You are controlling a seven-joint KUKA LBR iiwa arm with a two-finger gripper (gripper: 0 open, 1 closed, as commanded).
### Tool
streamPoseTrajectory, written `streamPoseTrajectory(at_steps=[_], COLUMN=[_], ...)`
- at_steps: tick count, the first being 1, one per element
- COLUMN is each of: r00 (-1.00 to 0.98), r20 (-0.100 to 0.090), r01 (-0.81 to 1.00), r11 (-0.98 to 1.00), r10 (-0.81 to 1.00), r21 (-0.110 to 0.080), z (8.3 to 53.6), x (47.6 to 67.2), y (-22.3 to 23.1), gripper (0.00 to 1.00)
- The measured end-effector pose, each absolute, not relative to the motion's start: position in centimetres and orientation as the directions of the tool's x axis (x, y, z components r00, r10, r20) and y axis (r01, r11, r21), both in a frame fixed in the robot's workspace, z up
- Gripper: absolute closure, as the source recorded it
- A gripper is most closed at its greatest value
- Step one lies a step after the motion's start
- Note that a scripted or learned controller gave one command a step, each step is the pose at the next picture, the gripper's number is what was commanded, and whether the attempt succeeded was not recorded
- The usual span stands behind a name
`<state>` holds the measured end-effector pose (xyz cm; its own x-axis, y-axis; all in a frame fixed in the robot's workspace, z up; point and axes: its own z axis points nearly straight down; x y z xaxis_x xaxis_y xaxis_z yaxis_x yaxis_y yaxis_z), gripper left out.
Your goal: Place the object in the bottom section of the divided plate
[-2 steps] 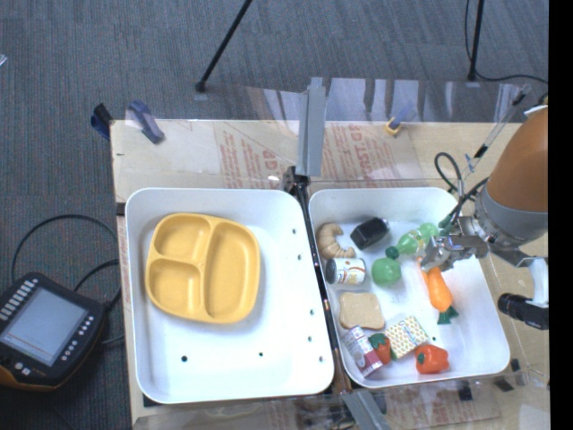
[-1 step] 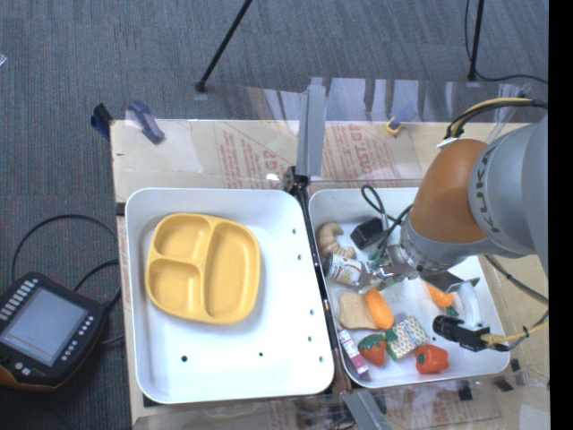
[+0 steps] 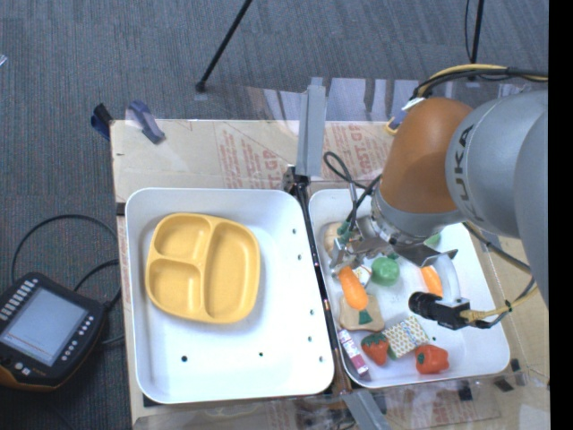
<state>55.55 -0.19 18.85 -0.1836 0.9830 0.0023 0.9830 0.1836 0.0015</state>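
Pincer: down in the right bin among the toys, grip can't be made out.
Carrot: lying just below it.
Divided plate: left bin, well apart.

I count two white bins side by side. One yellow divided plate with three sections lies in the left one. In the right bin I make out two carrots, two red pieces, one green round item, one checkered block and one tan slab.
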Motion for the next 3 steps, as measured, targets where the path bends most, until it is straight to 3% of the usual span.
streamPoseTrajectory(at_steps=[1,2,3], r00=[-0.218,-0.286,-0.378], r20=[0.003,0.003,0.000], r01=[0.976,0.958,0.926], r11=[0.218,0.286,0.378], r10=[0.976,0.958,0.926], r21=[-0.009,-0.005,-0.011], z=[18.4,21.6,17.9], x=[54.2,54.0,59.6], y=[6.5,17.4,18.8], gripper=[1.00,1.00,1.00])
